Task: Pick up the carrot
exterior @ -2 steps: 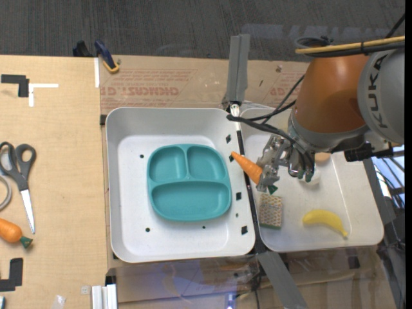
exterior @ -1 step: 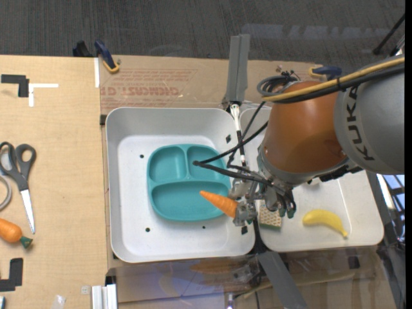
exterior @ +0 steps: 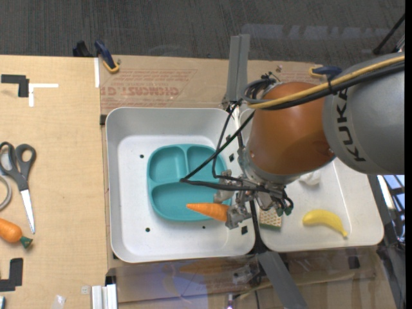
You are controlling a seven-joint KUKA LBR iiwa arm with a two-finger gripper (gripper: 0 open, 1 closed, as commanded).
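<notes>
Left bin (exterior: 122,192): holds a teal divided tray (exterior: 168,185) with three compartments. The carrot (exterior: 207,210) lies at the tray's near-right corner, roughly level, its pointed tip toward the left over the large front compartment, its thick end toward the right, at or over the tray's rim. Whether it rests on the tray or is raised off it: cannot tell.

Gripper (exterior: 237,216): hangs below the arm's orange band (exterior: 286,134), over the seam between the two bins. It sits just beside the carrot's thick end and appears to touch it there; the carrot runs out leftward from the gripper. Whether the gripper is spread, pressed together, or pinching the carrot: cannot tell, since cables and the wrist hide that part.

Right bin (exterior: 357,234): a yellow banana (exterior: 325,221) near the front, well right of the gripper. A small tan-and-green item (exterior: 271,219) lies just right of the gripper; what it is cannot be made out. A white object (exterior: 311,177) shows at the edge of the arm.

Bench to the left: scissors (exterior: 20,179) and a second carrot (exterior: 11,232) with a green end, well apart from the bins.
</notes>
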